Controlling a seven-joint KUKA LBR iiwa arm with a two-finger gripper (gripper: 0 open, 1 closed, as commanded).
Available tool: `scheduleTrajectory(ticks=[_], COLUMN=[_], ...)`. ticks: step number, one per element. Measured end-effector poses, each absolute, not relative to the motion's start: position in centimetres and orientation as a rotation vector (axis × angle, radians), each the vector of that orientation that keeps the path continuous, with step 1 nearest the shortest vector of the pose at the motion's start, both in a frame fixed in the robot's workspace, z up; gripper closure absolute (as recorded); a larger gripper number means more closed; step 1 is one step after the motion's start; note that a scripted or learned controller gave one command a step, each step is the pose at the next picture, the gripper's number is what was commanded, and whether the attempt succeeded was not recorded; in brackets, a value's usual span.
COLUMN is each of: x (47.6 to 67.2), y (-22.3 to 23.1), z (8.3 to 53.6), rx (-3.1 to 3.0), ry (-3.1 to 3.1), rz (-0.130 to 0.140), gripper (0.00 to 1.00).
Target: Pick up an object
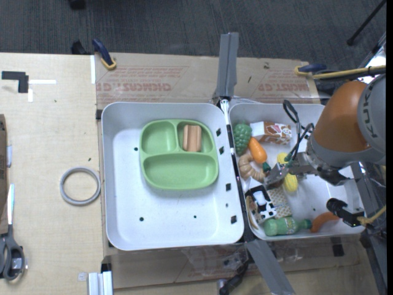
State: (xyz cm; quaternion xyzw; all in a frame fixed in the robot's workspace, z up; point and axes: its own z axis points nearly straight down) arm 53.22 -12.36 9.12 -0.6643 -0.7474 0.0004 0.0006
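We log two white bins side by side on the worktop [49, 140]. The left bin [123, 214] carries a green divided plate [179, 155] toward 12 o'clock, with a sausage [193, 137] in the plate's 1 o'clock compartment; from 3 through 9 o'clock its floor is bare, giving open room.

The right bin [319, 195] is crowded along its 9 o'clock wall: a green bumpy fruit [242, 134], a carrot [257, 150], a pale shrimp-like piece [249, 165], a black-and-white patterned item [265, 206] and a green bottle [281, 227] lying flat at 6 o'clock. A printed packet [276, 131] sits at 12 o'clock. An orange piece [322, 222] lies at 5 o'clock.

The jaws [277, 176] sit low at bin centre, just beside a yellow object [290, 182]. Dark and blurred, we cannot tell whether they are apart or together. The arm [344, 125] hides the bin's 3 o'clock side. Tape roll [80, 185] and scissors [11, 251], cut off by the frame, lie at 9 o'clock.
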Motion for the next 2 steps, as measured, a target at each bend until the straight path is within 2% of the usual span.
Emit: scheduleTrajectory(ticks=[1, 2], x=[53.2, 53.4], y=[-12.5, -8.6], z=[10.0, 23.1], rx=[-2.090, -2.169], ry=[-2.343, -2.273], rz=[0.003, 0.003], gripper=[1.00, 1.00])
